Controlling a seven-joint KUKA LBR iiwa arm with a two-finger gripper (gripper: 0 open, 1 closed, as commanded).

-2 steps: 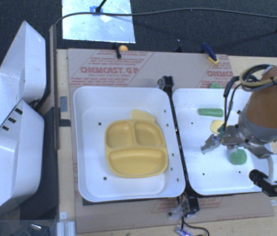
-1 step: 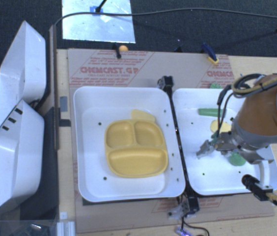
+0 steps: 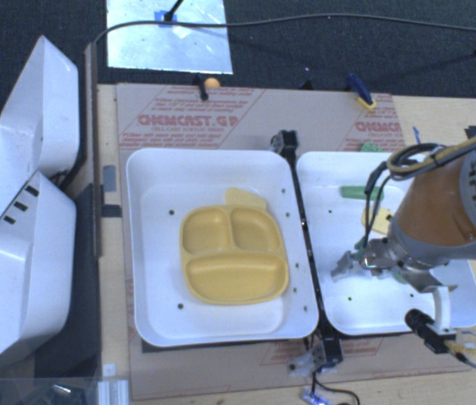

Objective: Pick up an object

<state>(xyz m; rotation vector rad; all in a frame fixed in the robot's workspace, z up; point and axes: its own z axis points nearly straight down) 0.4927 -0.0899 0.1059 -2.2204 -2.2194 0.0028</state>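
Observation:
In the left bin lies a yellow divided plate, with a small pale yellow piece touching its far edge. A green object rests near the back of the right bin. Beside it a small yellow thing peeks out from under the arm. My gripper hangs low over the middle of the right bin, its metal tip pointing left. Nothing shows at the tip. The arm's orange band hides much of that bin's right half.
A black divider clamp sits between the two bins at the back. Two white bins lean off the bench at the far left. A blue and yellow clip lies on the cardboard behind the right bin.

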